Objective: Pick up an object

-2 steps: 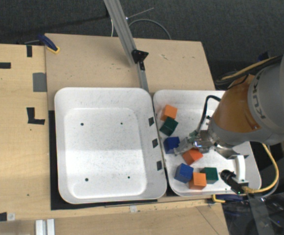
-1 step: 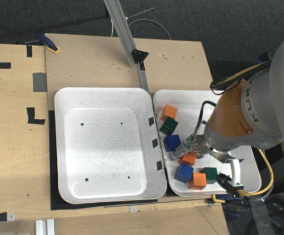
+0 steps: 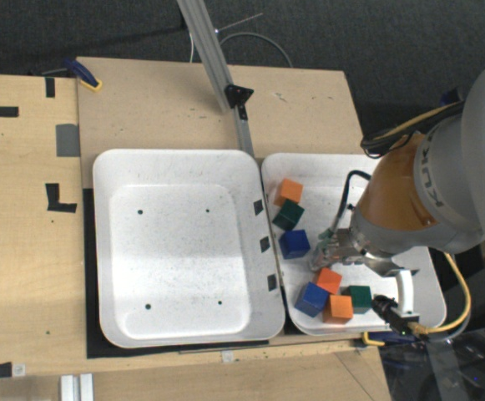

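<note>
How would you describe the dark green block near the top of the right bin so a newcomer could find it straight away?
Start at the right bin, the one the arm reaches into. Along its left side three blocks run in a short column: an orange block on top, the dark green block in the middle, a blue block below. Another green block lies lower right among the bottom cluster; yours is the one between orange and blue.

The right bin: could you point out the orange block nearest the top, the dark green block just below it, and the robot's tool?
orange block (image 3: 290,191), camera view, top face.
dark green block (image 3: 289,215), camera view, top face.
tool (image 3: 326,256), camera view, at its tip.
</note>
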Controlling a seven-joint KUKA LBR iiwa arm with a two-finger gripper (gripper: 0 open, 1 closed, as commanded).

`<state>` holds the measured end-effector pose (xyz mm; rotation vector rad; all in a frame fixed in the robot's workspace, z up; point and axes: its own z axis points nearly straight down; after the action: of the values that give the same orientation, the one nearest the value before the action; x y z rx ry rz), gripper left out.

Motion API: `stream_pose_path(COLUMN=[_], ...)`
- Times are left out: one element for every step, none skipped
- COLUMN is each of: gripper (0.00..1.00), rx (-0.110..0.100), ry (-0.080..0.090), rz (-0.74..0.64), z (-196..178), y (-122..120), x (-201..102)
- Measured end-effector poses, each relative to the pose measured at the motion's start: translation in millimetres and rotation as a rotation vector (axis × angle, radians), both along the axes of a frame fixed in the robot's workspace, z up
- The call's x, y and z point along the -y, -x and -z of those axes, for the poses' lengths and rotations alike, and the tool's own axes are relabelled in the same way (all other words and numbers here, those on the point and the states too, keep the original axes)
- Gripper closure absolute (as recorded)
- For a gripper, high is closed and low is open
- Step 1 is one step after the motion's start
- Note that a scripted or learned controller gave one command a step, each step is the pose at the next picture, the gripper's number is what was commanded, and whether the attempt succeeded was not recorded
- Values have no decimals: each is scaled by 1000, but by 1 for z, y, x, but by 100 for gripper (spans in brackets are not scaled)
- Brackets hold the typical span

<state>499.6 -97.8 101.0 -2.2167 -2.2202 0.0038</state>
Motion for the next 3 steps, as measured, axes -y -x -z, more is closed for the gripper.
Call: stream_pose_path(gripper=[100,100,100], rx=[9,9,4], ry=[2,2,1], rz=[0,0,0], z=[-62,-115,-132], y=[-6,-17,-17], x=[1,1,1])
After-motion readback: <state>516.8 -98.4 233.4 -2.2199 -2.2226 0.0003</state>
